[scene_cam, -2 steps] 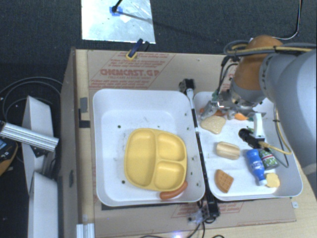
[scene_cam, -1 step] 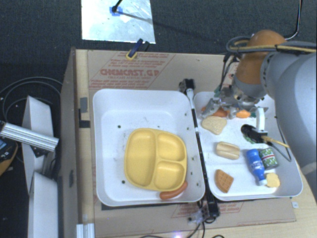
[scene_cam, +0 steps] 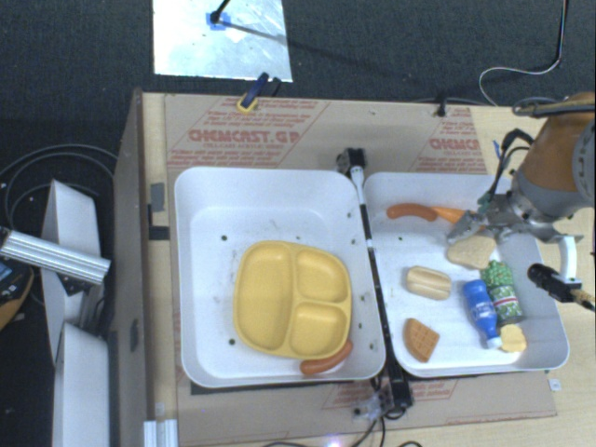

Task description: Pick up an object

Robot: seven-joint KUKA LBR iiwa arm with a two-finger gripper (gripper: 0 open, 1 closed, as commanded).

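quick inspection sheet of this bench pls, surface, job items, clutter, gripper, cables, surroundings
surface: two shallow white bins, left bin and right bin, on printed cardboard.
job's things: right bin holds an orange hot dog, tan bread slice, bun, brown waffle piece, blue bottle, green packet, small yellow piece.
clutter: left bin holds a yellow compartment plate with a sausage at its lower edge.
grippers: gripper low over the bread slice; finger state unclear.
cables: black loops left; thin cable top right.
surroundings: dark carpet, shiny sheet.
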